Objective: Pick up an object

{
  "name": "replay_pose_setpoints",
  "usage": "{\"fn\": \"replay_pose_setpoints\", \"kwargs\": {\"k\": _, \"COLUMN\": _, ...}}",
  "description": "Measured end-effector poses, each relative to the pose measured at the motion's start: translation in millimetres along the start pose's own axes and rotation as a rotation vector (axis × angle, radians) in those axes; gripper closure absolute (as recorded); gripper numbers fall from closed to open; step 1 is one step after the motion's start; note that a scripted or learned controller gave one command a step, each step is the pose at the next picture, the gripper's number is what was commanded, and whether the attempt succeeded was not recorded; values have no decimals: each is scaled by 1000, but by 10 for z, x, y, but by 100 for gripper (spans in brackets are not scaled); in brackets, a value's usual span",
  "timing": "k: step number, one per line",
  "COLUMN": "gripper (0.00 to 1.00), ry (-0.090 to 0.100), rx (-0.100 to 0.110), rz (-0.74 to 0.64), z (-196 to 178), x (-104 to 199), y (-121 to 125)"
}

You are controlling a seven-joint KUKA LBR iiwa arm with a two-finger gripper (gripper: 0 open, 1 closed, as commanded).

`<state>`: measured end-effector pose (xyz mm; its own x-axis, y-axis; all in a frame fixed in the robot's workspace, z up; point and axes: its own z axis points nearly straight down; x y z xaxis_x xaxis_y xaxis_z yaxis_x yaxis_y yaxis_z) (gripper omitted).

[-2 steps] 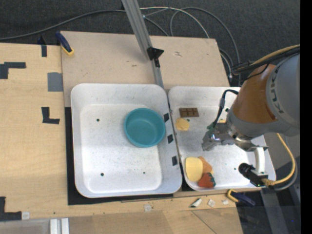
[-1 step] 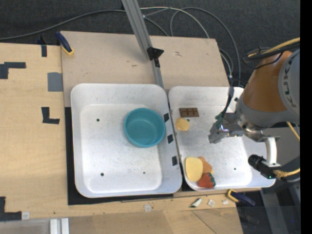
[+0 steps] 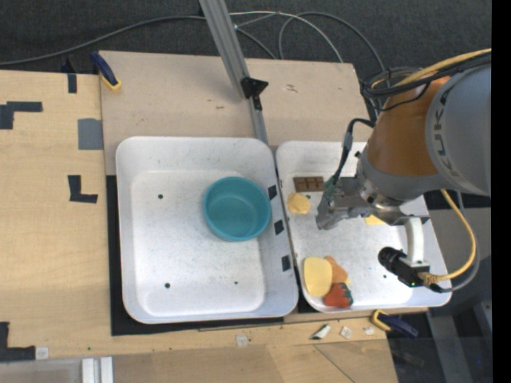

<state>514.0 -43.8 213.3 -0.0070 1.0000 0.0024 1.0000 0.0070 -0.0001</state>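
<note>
Camera view: small yellow piece [image 3: 299, 204] lies just left of tool [image 3: 329, 216].

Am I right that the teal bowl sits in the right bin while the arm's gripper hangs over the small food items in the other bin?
Not quite: the camera view shows the teal bowl in the left bin, not the right. The rest stands: the gripper hangs over the small food items in the other bin.

bench [image 3: 48, 214]: light wood w/ black tape marks | floor [image 3: 96, 6]: dark carpet, cables [image 3: 303, 22] | light: even
</note>
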Motion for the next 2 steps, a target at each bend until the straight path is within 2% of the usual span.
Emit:
{"fn": "replay_pose_setpoints", "kwargs": {"k": 1, "gripper": 100, "ry": -1, "rx": 3, "rz": 0, "z": 83, "x": 499, "y": 116}}
{"fn": "replay_pose_setpoints", "kwargs": {"k": 2, "gripper": 100, "ry": 0, "rx": 0, "rz": 0, "z": -59, "x": 1013, "y": 286}}
